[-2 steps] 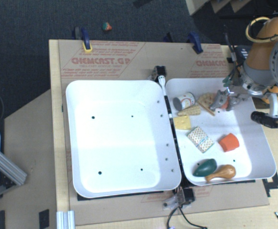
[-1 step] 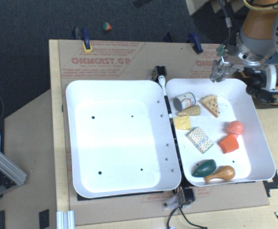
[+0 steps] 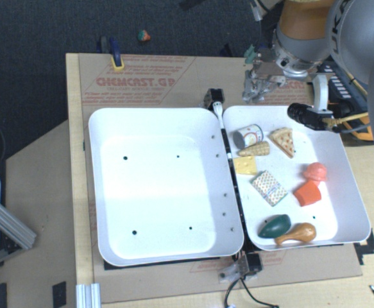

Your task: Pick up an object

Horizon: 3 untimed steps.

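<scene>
**Arm poised beyond the right bin's far edge**

The arm (image 3: 340, 18) reaches in from the upper right, its gripper (image 3: 262, 88) hanging over the tabletop (image 3: 142, 76) just beyond the right bin (image 3: 347, 191); whether it is spread or pressed together cannot be told. Eight objects lie in that bin: one can (image 3: 250, 135), two wedges, one yellow block, one patterned packet, two reddish pieces, one green piece, one brown gourd. One left bin (image 3: 161, 185) sits alongside.

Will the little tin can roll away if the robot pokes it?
Probably, yes. The can lies on its side in the right bin, so it looks apt to roll. The corn-like piece touching it might stop it one way. Its rounded side may slip between fingers.
</scene>
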Available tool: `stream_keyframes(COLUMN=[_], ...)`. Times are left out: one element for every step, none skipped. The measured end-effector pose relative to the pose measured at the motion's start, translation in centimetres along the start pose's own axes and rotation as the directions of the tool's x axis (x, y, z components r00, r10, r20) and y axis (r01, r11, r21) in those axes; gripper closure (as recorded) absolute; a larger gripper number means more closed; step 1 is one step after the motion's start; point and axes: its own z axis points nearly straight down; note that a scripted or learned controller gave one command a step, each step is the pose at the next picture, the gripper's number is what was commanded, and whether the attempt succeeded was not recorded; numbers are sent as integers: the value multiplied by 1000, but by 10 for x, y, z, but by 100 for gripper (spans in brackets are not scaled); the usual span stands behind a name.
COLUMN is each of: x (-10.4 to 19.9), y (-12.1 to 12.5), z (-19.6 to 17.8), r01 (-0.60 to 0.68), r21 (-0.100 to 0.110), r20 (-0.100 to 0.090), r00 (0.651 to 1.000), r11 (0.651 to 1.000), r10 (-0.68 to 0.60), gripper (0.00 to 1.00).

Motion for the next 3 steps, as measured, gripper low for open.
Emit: stream_keyframes(x=[139,33,99], y=[4,1,3], z=[-12,-57,11], r01=[2,-19,-6], r21=[2,2,15], r20=[-2,6,2], r00=[1000,1000,1000], r11=[1000,1000,1000], r10=[-2,19,6], gripper=[100,100,100])
